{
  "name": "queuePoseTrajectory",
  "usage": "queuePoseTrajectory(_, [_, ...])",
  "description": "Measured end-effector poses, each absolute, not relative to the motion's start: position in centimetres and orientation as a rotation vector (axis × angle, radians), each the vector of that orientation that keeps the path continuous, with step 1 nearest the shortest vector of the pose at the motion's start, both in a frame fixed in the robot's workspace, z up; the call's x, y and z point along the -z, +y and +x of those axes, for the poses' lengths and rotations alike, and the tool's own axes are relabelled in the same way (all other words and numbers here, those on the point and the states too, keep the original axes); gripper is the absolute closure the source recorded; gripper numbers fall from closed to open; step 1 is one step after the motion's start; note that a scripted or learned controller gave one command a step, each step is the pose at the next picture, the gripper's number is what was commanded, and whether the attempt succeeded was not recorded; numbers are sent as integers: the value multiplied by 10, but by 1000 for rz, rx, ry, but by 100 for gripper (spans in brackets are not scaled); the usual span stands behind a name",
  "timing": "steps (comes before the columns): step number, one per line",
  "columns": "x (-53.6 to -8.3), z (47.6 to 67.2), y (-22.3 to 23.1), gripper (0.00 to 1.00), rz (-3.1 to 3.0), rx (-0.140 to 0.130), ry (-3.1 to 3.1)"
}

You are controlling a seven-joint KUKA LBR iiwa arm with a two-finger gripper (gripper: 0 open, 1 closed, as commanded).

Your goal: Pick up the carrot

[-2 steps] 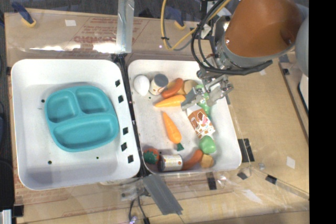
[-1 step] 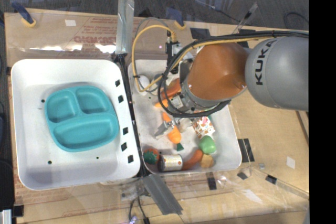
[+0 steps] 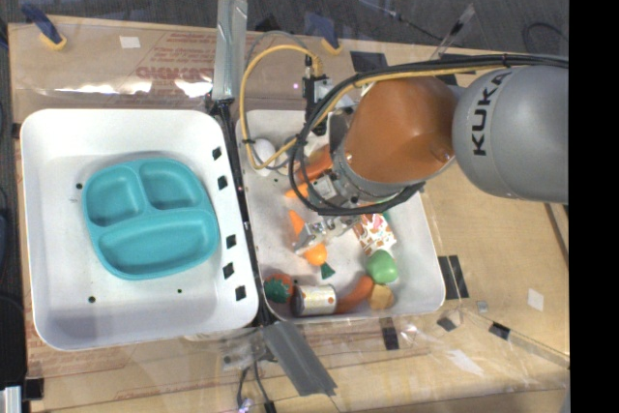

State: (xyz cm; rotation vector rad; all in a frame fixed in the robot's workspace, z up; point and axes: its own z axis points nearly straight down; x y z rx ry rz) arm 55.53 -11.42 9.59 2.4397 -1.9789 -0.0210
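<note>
The carrot (image 3: 314,255), a short orange piece with a small dark green top, lies in the middle of the right bin (image 3: 418,237). My gripper (image 3: 315,229) hangs just above it, below the orange wrist band, with its metal tip close to the carrot's upper end. Another orange piece (image 3: 295,221) lies just left of the gripper. The bulk of the arm hides the bin's upper half.
Toys crowd the right bin's near side: a green fruit (image 3: 382,268), a red-and-white carton (image 3: 373,230), a brown sausage (image 3: 354,293), a small can (image 3: 314,301) and a dark green item (image 3: 279,286). A teal divided plate (image 3: 147,216) sits in the left bin (image 3: 48,305).
</note>
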Motion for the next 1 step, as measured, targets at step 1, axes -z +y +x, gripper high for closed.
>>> queuePoseTrajectory(1, [-185,583,-91,100,2551,1,-1836])
